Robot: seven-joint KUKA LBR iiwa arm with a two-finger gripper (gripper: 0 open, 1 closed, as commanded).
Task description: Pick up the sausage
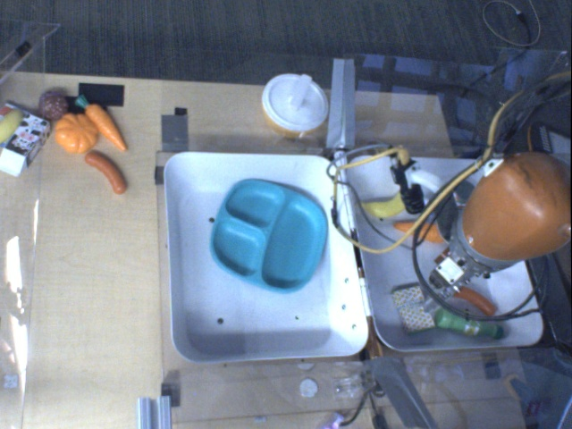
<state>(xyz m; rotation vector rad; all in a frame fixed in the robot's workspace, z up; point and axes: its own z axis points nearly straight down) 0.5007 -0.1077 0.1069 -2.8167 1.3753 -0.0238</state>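
A reddish-orange sausage (475, 301) lies in the right bin (527, 333), near its front. My gripper (446, 277) hangs low over that bin, just left of and above the sausage's left end, under the orange wrist band (514, 208). The arm's body hides most of the gripper. A second sausage-like orange piece (107, 172) lies on the bench, left of the left bin.
The right bin also holds a green vegetable (466, 325), a patterned sponge (410, 307), a carrot (417, 229) and a banana (386, 207). A blue divided plate (269, 233) sits in the left bin (192, 329). Toy food (88, 130) and a white lidded cup (295, 103) stand on the bench.
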